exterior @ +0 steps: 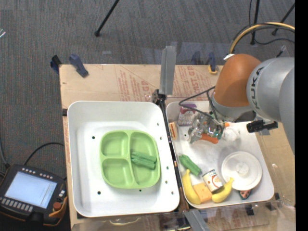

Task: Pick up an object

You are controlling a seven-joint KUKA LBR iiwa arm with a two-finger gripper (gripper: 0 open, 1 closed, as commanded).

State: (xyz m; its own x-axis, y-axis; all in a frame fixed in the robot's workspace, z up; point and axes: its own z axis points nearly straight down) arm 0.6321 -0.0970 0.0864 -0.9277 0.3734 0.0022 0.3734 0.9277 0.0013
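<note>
Right bin (267,163): gripper (203,129) low at rear left, finger state impossible to tell; orange object (210,138) just beside it. Also green pod (190,165), two bananas (190,187), cheese (203,193), can (212,180), white plate (241,170). Left bin (82,129): green tray (129,159) bearing green pod (144,160).

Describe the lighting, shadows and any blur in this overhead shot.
Camera view: even, soft light; the white bins look bright but not blown out. A faint shadow lies under the green tray. The gripper and the clutter around it look slightly soft; the fingers are hard to resolve.
</note>
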